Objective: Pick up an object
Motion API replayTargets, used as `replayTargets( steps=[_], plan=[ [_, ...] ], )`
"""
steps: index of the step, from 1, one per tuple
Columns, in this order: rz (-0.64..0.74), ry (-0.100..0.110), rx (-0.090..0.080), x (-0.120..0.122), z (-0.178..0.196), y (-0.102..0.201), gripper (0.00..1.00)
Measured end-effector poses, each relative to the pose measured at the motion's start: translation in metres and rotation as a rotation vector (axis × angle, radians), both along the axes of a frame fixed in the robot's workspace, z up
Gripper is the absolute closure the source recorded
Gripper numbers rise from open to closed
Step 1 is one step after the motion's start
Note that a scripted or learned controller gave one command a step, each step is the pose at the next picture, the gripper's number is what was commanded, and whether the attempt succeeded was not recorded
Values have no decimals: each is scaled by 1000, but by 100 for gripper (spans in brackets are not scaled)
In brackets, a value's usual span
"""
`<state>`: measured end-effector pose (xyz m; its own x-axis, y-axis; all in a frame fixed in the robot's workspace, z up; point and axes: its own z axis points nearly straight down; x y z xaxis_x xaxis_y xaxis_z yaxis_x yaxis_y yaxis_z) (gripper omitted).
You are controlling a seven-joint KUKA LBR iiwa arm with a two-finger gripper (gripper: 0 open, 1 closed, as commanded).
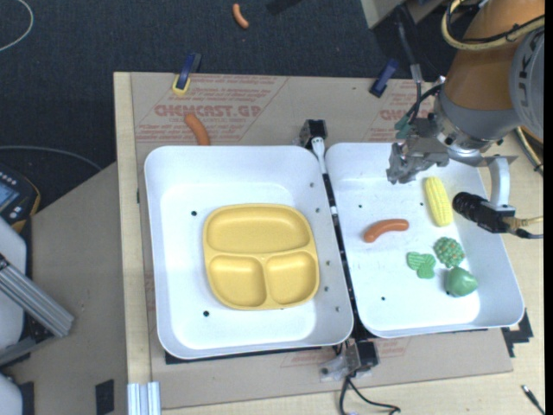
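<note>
We see the table (130,232) carrying two white bins: the left bin (173,258) holds a yellow tray (259,255), and the right bin (380,292) holds the food toys. The arm (492,59) reaches in over the right bin's upper part, its end effector (403,173) hanging just left of the corn (438,201); whether it is released or clenched we cannot tell. Below lie a sausage (385,229), and three green pieces (445,266) near the right edge.
</note>
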<state>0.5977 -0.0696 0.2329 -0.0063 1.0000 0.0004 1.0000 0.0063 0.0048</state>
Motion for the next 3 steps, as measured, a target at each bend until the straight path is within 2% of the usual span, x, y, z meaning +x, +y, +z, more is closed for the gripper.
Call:
replayTargets(
  steps=[1, 2, 3],
  plan=[
    [0, 1, 0, 32, -14, 45, 100],
    [-1, -1, 0, 60, -4, 82, 100],
    [-3, 0, 0, 64, 0, 106, 100]
  ],
)
